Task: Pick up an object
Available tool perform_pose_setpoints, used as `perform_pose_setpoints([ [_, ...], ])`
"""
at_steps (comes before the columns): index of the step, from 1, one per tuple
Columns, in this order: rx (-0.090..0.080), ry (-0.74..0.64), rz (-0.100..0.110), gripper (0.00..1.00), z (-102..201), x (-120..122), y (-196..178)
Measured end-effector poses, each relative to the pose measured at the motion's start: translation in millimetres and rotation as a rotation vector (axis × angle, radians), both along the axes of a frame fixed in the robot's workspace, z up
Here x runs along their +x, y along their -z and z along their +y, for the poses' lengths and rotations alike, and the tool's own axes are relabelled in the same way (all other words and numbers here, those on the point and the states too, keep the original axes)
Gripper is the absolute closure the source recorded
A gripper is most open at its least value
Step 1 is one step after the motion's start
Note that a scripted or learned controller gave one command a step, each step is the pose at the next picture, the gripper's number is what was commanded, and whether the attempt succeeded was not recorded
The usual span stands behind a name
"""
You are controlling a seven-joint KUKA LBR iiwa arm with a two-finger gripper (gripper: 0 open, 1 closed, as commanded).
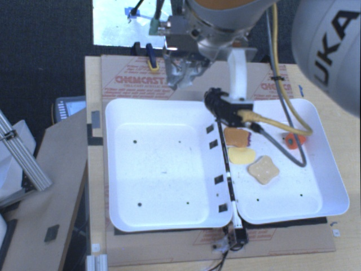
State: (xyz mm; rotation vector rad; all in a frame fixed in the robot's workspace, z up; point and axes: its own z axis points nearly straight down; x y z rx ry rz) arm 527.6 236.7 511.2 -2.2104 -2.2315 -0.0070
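Camera view — bench bears two white bins.

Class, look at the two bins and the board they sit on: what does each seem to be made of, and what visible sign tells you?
The bins: probably moulded plastic, smooth and slightly glossy white, with rounded corners and thin raised rims. The board under them: likely an acrylic sheet under its tan protective paper, matte, printed with red lettering; plain cardboard cannot be ruled out.

Your grey arm reached in from two o'clock, orange band uppermost, wrist angled down, with the gripper hanging toward eleven o'clock.
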Motion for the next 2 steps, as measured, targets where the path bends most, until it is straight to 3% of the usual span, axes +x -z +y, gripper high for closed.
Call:
perform_pose_setpoints([
  [1, -0.002, 0.01, -0.007, 1.0, -4, 108, -25],
  [2, -0.003, 0.01, 0.0, 1.0, -3, 134, -23],
])
